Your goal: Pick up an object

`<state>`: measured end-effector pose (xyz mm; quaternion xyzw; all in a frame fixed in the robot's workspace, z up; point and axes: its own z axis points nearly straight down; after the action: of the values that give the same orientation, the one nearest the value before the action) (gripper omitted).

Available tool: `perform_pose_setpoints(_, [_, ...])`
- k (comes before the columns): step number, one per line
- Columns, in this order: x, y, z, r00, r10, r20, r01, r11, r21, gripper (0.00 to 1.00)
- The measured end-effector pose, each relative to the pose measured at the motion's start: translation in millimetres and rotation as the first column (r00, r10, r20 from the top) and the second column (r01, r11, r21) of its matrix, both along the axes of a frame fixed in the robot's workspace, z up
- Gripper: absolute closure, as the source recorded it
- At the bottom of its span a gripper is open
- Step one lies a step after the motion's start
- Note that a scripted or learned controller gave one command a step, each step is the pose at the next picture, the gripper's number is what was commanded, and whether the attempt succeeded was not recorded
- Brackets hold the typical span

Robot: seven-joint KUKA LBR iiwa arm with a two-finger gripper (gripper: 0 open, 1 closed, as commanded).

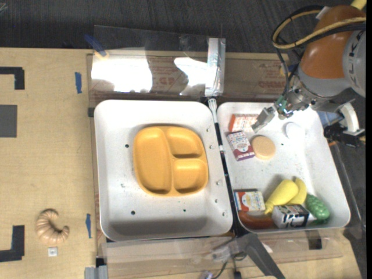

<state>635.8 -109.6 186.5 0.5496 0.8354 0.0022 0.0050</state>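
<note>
Hovering above the right bin [325,156], the pincer [263,120], seemingly empty and parted, sits just above the tan disc [265,147].

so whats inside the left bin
A yellow divided tray sits in the left bin, its three compartments bare. The bin floor beneath the tray is covered.

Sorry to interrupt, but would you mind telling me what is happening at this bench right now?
A grey and orange robot arm reaches in from the right, with its gripper low over the far end of the right bin, near a small red and white packet and a round tan disc. Nothing is visibly held. A yellow banana, a green item and small cartons lie at the near end. The left bin holds a yellow divided tray.
</note>
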Motion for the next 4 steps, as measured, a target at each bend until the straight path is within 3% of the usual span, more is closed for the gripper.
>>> perform_pose_setpoints(1, [0,1,7,1.000,0.001,-0.002,-0.001,1.000,0.000,1.00])
perform_pose_setpoints(2, [-73,-6,-98,0.982,0.189,-0.003,-0.189,0.982,0.000,1.00])
perform_pose_setpoints(3, [-26,47,2,0.952,0.307,0.000,-0.307,0.952,-0.001,1.00])
perform_pose_setpoints(4, [-108,22,32,0.910,0.414,-0.009,-0.414,0.910,0.000,1.00])
